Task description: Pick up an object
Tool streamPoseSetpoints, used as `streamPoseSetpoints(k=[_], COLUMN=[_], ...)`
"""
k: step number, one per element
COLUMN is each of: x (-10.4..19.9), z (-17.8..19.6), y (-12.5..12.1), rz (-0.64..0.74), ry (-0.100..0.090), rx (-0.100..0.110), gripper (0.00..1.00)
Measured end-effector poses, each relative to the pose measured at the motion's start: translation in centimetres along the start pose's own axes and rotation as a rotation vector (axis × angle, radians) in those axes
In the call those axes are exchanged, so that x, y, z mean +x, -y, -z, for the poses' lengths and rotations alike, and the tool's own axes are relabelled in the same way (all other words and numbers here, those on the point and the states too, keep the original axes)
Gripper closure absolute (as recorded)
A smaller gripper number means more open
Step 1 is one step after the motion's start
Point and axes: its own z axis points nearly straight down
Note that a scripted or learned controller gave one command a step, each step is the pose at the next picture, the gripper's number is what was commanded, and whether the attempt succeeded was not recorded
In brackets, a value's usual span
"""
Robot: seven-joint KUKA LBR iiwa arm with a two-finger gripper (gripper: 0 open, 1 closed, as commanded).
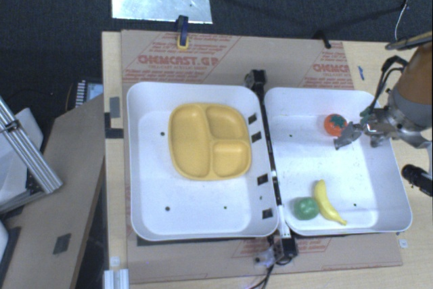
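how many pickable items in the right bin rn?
3: an orange ball at the back beside the gripper, a banana near the front, a green fruit touching its left side.

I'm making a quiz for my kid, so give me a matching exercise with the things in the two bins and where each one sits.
Things:
1. yellow plate
2. orange ball
3. banana
4. green ball

Places:
A. right bin, far side, next to the tool
B. right bin, near left corner
C. middle of the left bin
D. right bin, near edge, just right of the green thing

Pairs: 1-C, 2-A, 3-D, 4-B
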Motion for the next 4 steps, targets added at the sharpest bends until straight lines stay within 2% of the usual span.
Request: streamPoseSetpoints(k=[1,2,3,4], x=[-0.5,-0.6,-0.3,-0.3], z=[-6.0,-4.7,1.8,4.6], y=[0.3,0.2,-0.1,-0.3], rz=[0.0,-0.001,0.003,0.003], ry=[0.0,0.002,0.003,0.002], rx=[0.0,-0.004,-0.009,-0.006], gripper=[0.0,1.0,1.0,1.0])
